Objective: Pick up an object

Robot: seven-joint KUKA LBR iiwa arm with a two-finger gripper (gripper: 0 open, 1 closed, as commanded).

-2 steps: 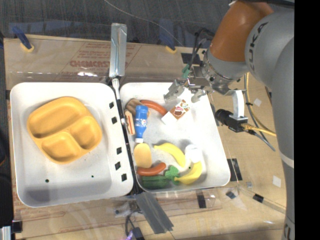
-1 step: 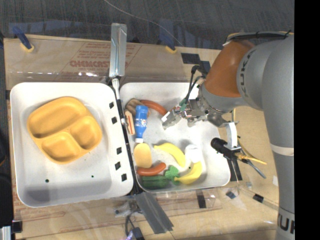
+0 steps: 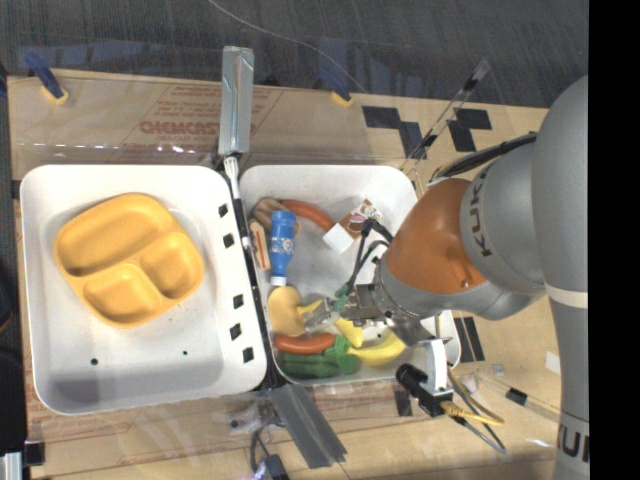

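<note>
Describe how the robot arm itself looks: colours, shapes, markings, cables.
The arm is bulky and rounded, with smooth grey casings and a glossy orange band above the wrist. Dark KUKA lettering runs along the grey shell beside the band. Thin black cables loop near the wrist. The gripper is a small dark metal assembly below the band.

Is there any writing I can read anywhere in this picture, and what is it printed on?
"KU": grey arm, beside its orange band; the remaining letters curve out of sight.
"CHEMCAS": red print on the brown sheet behind the left bin; smaller red lines above are too blurred.
Blue bottle label: too small to read.
</note>
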